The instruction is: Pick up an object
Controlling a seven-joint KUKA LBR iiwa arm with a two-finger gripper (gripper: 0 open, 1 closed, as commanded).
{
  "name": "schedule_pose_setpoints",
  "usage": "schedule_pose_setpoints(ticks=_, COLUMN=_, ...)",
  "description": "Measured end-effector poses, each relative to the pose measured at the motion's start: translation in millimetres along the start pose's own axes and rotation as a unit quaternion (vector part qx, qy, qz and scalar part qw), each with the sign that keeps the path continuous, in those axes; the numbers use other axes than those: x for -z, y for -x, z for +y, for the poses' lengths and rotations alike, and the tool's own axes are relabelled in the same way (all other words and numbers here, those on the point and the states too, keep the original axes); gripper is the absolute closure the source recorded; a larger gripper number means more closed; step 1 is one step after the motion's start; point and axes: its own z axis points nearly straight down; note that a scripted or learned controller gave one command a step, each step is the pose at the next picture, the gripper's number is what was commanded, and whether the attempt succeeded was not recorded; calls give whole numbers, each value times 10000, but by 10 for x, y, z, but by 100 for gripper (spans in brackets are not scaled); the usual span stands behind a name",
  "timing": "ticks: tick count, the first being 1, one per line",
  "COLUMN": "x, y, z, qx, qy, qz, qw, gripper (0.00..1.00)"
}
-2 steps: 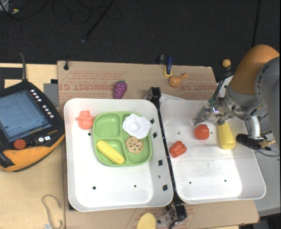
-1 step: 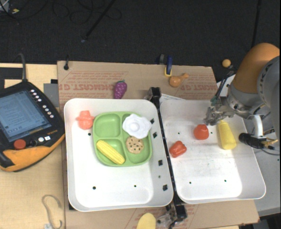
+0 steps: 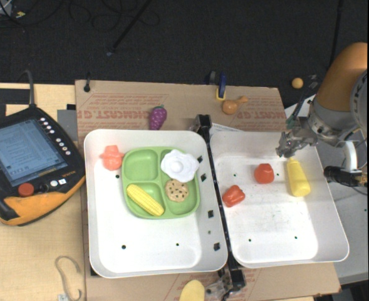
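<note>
A cardboard-covered surface (image 3: 184, 102) carries two white bins. In the right bin (image 3: 284, 237) the gripper (image 3: 289, 148) hovers just above the yellow block (image 3: 297, 177) — its grip state cannot be told. A red block (image 3: 264, 173) lies just left of the yellow one.

We take this for a robotics lab: a teach pendant (image 3: 27, 162) lies on the bench, cables (image 3: 9, 2) trail behind, and toy food sits in white bins (image 3: 146, 256) taped over cardboard (image 3: 184, 105)
</note>
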Motion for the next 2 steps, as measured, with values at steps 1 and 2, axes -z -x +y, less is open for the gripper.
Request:
schedule_pose_setpoints(ticks=1, x=438, y=-4, z=-41, qx=0, qy=0, qz=1, qw=10000, gripper=100)
schedule_pose_setpoints(ticks=2, x=834, y=25, z=-40, qx=4, qy=3, qz=0, qw=10000, gripper=100)
